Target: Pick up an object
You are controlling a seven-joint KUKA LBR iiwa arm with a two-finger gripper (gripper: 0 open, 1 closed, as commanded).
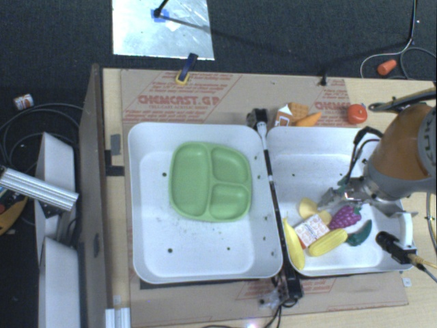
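A divided plate lay in the left bin. In the right bin, toy grapes, corn, a banana and a small box clustered near the front.

The arm ran off the right edge, so its upper part was cut away. Its wrist covered the tool above the grapes, and the fingers' state could not be read. The grapes hid part of the green toy beside them. The print on the small box left of the grapes was too small to read.
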